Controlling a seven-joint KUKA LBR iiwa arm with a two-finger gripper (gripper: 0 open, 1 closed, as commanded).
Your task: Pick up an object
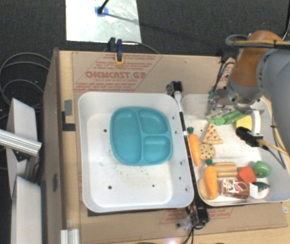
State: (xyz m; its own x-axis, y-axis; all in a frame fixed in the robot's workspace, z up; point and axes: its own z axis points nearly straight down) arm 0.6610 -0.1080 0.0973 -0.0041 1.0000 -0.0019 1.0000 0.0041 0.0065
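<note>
My gripper (218,107) hangs low over the far left part of the right bin (285,186), at the end of the grey arm with the orange band. A green pod-shaped toy (228,118) lies just under and in front of it, beside a yellow piece (244,122). Nothing is seen lifted off the bin floor. Nearer the front lie a pizza slice (212,133), a second small wedge (207,150), a carrot (194,147) along the bin's left wall, another carrot (211,181), a sausage roll (224,167), a red-orange piece (247,174), a green apple (261,168) and a small carton (235,187).
The left bin (95,187) holds a teal divided plate (140,135). A black divider rail (183,136) runs between the bins. Cables and a metal bar (10,140) lie off the bench to the left.
</note>
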